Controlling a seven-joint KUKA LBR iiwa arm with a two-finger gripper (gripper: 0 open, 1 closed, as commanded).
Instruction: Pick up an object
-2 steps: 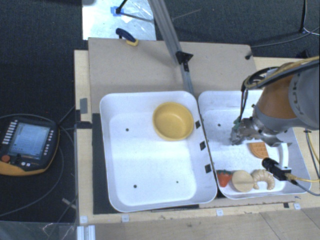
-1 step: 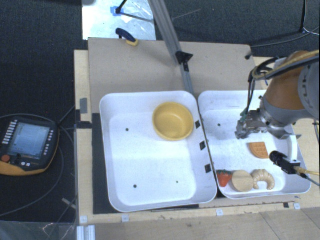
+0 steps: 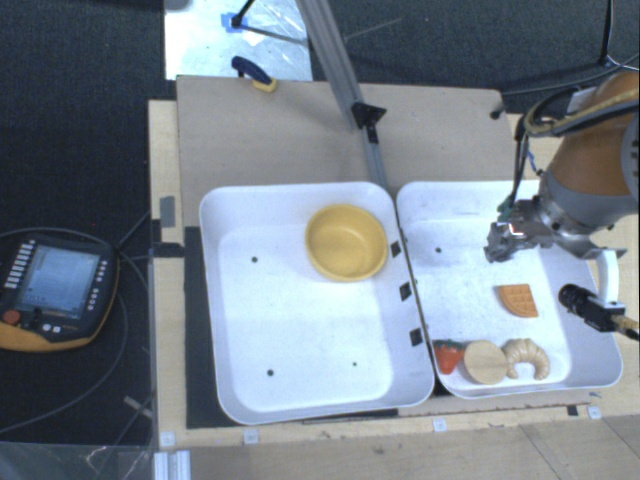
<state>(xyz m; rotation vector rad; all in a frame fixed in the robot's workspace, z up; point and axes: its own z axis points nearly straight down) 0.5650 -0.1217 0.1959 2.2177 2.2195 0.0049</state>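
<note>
My gripper (image 3: 500, 243) hovers over the right bin (image 3: 450, 213), in its upper right part, with nothing visible between its fingers. Below it on the bin floor lies an orange waffle piece (image 3: 518, 300). Along the bin's front edge sit a red and green vegetable (image 3: 448, 356), a tan round disc (image 3: 485, 362) and a croissant (image 3: 527, 357). A yellow bowl (image 3: 346, 242) stands upright in the left bin (image 3: 300, 368), near its back right corner.
A metal pole (image 3: 335, 53) on a black clamp rises behind the bins. A control pendant (image 3: 55, 290) lies on the floor at the left. The cardboard bench top (image 3: 260, 133) shows behind the bins.
</note>
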